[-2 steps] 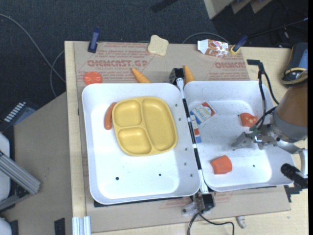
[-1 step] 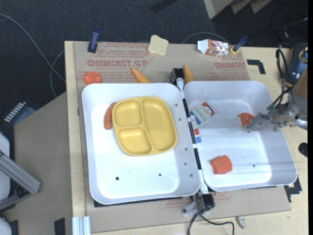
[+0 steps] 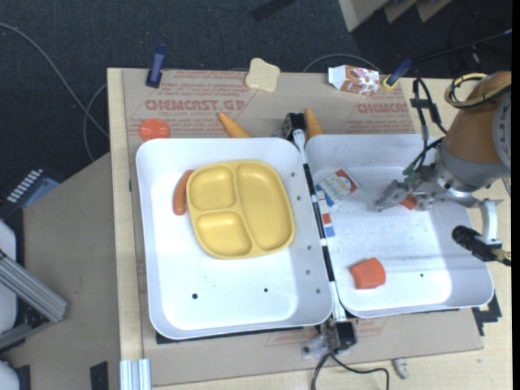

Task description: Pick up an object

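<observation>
Dark carpet surrounds a bench topped with cardboard (image 3: 203, 104), and two shallow white bins sit on it side by side. Over in the right bin (image 3: 422, 291) the gripper (image 3: 398, 198) is down low near the upper middle, and a small red-orange object (image 3: 409, 203) peeks out right at its tips; the view is too coarse for me to say whether the jaws are shut on it or just sitting around it, so honestly can't tell. The grey arm (image 3: 479, 145) with its orange band comes in from the right edge. Also in that bin: an orange block (image 3: 368, 273) near the front, well apart from the gripper, and a small white carton with blue and red print (image 3: 337, 185) near the left wall. The left bin (image 3: 236, 307) holds a yellow divided plate (image 3: 240, 208), with a red sausage-like thing (image 3: 180, 195) lying just beside the plate's left edge. Outside the bins, on the cardboard toward the back, there's a slice of toy bread (image 3: 262, 75), an orange carrot-shaped piece (image 3: 232, 126), a round red piece (image 3: 153, 128), a blue clip (image 3: 155, 65), and a small milk-carton-looking box (image 3: 355, 78).
</observation>
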Motion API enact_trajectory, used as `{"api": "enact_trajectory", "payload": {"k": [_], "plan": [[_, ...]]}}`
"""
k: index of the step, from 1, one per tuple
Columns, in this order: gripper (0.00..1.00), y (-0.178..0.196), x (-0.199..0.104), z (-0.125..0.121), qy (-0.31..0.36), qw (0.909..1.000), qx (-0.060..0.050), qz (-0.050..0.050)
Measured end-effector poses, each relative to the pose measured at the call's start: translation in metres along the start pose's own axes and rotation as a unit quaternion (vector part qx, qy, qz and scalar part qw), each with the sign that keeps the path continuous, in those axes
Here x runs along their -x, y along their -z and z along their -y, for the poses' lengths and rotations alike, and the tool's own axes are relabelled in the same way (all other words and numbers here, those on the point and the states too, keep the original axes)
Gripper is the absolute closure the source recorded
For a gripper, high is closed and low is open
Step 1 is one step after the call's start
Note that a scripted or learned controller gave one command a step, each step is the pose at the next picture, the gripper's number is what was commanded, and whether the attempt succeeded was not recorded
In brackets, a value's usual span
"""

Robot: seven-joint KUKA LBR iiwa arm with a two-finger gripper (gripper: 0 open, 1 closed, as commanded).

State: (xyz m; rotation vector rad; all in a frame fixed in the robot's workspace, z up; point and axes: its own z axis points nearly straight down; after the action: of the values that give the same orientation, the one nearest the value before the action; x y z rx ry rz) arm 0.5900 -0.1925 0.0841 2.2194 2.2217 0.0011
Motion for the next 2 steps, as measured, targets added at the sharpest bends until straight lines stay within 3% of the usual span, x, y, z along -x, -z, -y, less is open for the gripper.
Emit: {"api": "enact_trajectory", "payload": {"k": [1, 2], "plan": [[0.0, 0.0, 0.025, -0.017, 0.001, 1.0, -0.002, -0.005], [1.0, 0.011, 0.028, -0.017, 0.001, 1.0, 0.0, -0.001]]}}
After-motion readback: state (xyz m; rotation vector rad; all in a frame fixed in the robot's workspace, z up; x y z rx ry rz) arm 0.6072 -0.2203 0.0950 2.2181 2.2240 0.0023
